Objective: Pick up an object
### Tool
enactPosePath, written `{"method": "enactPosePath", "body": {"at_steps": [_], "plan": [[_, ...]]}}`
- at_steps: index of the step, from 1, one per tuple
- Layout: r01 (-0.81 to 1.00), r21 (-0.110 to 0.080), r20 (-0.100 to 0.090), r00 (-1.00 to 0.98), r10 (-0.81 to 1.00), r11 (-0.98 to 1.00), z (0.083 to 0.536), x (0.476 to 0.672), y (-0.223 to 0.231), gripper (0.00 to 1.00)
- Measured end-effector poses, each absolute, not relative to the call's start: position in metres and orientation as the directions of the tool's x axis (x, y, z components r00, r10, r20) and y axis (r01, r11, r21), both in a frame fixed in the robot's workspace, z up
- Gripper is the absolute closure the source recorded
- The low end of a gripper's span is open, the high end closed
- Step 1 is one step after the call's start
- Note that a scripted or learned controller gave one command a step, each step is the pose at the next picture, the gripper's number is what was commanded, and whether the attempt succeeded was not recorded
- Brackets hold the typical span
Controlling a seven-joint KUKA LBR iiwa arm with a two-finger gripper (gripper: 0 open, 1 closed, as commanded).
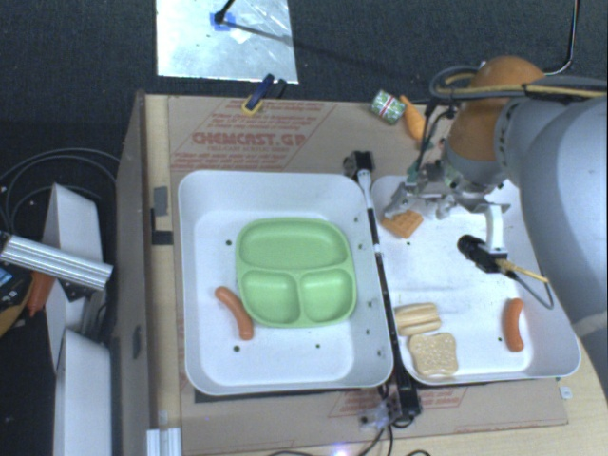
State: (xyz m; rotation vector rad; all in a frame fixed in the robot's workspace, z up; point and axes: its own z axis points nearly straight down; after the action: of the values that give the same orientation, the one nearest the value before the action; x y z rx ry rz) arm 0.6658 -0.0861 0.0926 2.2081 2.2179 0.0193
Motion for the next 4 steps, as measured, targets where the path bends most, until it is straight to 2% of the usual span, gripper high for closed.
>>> {"method": "enactPosePath", "body": {"at_steps": [1, 4], "plan": [[1.000, 0.006, -0.001, -0.006, 1.000, 0.006, 0.0863, 0.6700, -0.0834, 0.00], [1.000, 0.003, -0.002, -0.005, 1.000, 0.005, 0.0852, 0.6692, -0.0835, 0.00]]}}
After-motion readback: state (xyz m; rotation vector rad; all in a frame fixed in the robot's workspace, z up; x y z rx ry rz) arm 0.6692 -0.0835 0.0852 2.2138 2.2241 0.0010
